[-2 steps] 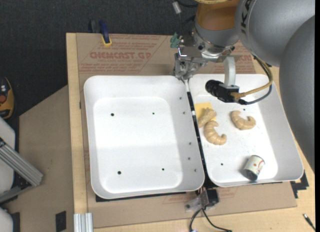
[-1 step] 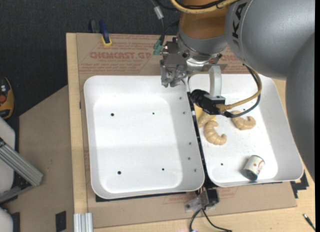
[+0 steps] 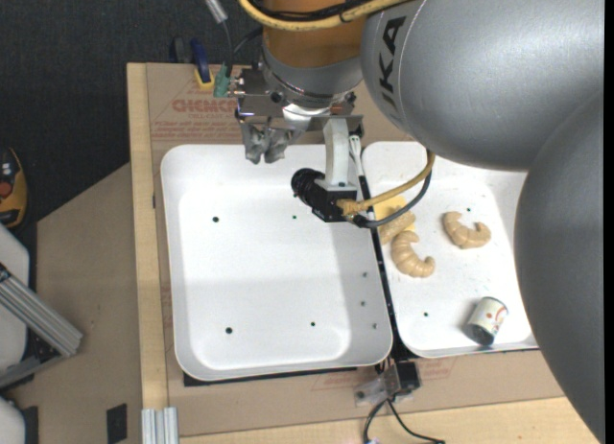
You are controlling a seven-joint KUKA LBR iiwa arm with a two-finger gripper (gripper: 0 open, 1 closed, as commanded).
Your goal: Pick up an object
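Croissant-shaped pastries were the nearest candidates for the pick: one pale curled piece (image 3: 411,254) lay in the right bin (image 3: 451,337), below and to the right of the hand (image 3: 266,148), and a second curled piece (image 3: 466,231) lay farther right again. A small white cylinder with a dark end (image 3: 484,320) sat lower in that bin, well apart from the hand. A yellowish piece (image 3: 389,207) showed partly behind a black fitting and cables close to the wall between the bins; what it was could not be made out.

The hand hung over the far rim of the left bin (image 3: 192,269), at its upper edge, with nothing seen between its fingers. Whether the fingers were spread or pressed together could not be told from this slanted view, as they read only as a short grey cluster under the wrist.

By my judgement the task stood at the approach step: nothing was gripped, and the hand sat over a stretch of bin floor with no object directly beneath it. The next move would call for travelling right and toward the viewer, across the dividing wall, to come above one of the pastries, then descending with the fingers set either side of its narrow curve. The pastries lay close together, so a clean line on one would matter.
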